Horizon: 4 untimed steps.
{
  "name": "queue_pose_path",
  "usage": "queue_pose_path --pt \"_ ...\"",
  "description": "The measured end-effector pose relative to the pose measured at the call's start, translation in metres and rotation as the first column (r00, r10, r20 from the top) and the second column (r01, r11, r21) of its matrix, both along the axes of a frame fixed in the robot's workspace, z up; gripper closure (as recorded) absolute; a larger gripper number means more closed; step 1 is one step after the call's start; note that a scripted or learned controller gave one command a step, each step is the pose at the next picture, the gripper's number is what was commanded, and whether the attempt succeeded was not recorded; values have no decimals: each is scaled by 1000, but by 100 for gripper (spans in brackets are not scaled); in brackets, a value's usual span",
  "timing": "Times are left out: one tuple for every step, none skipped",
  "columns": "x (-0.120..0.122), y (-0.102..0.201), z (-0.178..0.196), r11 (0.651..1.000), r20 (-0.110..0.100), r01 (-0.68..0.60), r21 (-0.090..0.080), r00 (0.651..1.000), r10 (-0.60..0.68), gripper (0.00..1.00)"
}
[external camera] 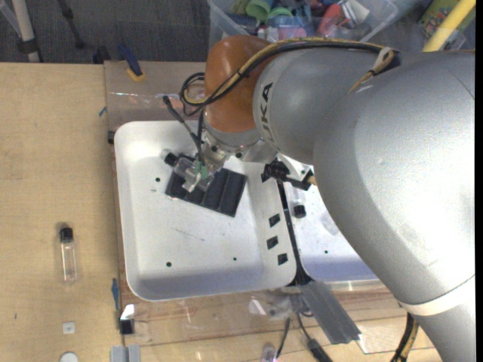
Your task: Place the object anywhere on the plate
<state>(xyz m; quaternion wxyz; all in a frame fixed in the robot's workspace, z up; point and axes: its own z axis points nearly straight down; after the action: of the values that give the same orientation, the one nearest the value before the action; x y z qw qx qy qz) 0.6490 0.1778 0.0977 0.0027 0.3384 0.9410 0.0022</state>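
Observation:
My gripper (202,183) hangs low over the upper middle of the left white bin (151,262). I look down on its black body from above. The grey arm with its orange band (230,81) reaches in from the right and hides most of the right bin (332,266). A small greenish-white bit (202,171) sits at the centre of the gripper's black body; I cannot tell whether it is an object or part of the gripper. Whatever lies directly under the gripper is hidden.
A clear vial with a black cap (68,253) lies on the wooden bench left of the bins. A clear tub of colourful toys (302,6) stands at the back. Black clips (275,232) sit on the ridge between the bins. A blue clamp (134,70) is at the back left.

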Motion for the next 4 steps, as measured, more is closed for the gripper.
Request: queue_pose_path --pt "-26 42 46 781 0 -624 -3 781 624 100" --pt "3 47 145 926 0 -379 -3 926 379 100" --pt "-47 48 69 994 -7 -108 -1 994 108 100" --pt "-120 47 -8 996 1 90 2 996 -90 100"
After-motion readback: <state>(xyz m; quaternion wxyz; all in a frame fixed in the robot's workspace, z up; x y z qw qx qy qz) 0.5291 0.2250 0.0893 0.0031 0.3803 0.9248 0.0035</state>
